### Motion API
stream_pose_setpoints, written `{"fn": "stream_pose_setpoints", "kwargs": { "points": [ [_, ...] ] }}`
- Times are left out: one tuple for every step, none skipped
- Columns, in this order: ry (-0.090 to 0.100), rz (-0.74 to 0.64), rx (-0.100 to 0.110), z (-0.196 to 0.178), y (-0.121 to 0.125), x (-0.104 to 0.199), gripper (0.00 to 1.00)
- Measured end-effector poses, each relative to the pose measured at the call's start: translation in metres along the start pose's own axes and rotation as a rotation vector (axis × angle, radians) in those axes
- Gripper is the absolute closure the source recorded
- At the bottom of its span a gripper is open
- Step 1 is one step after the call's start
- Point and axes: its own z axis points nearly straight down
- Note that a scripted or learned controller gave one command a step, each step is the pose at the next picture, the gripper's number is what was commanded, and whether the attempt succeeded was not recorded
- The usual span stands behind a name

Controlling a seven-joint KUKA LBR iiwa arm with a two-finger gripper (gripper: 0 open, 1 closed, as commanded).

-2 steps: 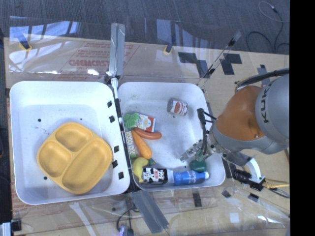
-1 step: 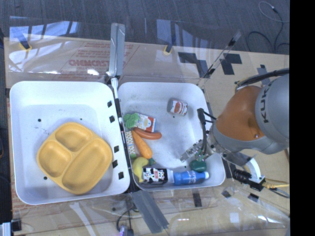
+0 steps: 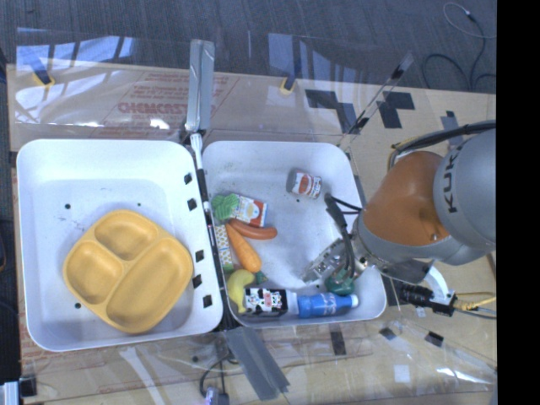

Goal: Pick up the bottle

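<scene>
The arm [image 3: 468, 192] bears the letters "KU" in dark type on its grey housing. Red print on the clear sheet [image 3: 143, 99] behind the bins is too faint to read.

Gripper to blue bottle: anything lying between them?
No object: in the camera view the gripper hangs just above the blue bottle, with bare white bin floor between them.

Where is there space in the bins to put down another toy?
The left bin has bare floor along its far side and left edge, around the yellow divided plate. In the right bin, the far strip and the middle, between the small can and the carrot, are free. Its near edge is crowded: blue bottle, milk carton, gripper.
</scene>
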Motion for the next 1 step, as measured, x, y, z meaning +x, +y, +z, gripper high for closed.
{"fn": "stream_pose_setpoints", "kwargs": {
  "points": [
    [-0.001, -0.005, -0.001, -0.0103, 0.0008, -0.0003, 1.0]
  ]
}}
